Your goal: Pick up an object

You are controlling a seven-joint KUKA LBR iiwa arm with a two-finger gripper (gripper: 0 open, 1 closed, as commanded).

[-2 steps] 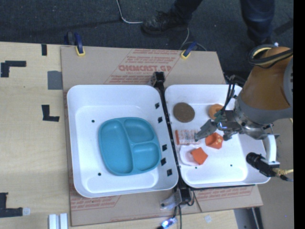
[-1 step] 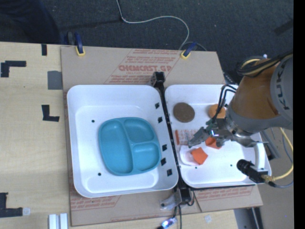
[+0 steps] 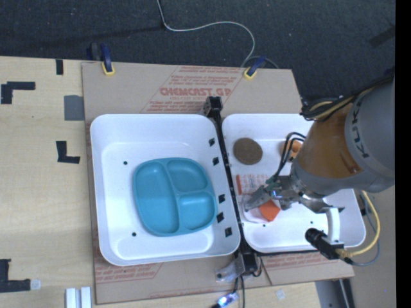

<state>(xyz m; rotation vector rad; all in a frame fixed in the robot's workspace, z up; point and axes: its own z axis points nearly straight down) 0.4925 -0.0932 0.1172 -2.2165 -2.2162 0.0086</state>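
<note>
In the camera view, we see the gripper (image 3: 262, 201) low in the right bin (image 3: 347, 236), over an orange object (image 3: 270, 212) near the divider; we cannot tell how its fingers stand. A brown disc (image 3: 247, 151) lies farther back. The arm (image 3: 334, 149) hides much of that bin. A blue divided plate (image 3: 173, 194) sits in the left bin (image 3: 109, 165).

Grey arm (image 3: 379, 133) w/ orange band, black cables.
</note>
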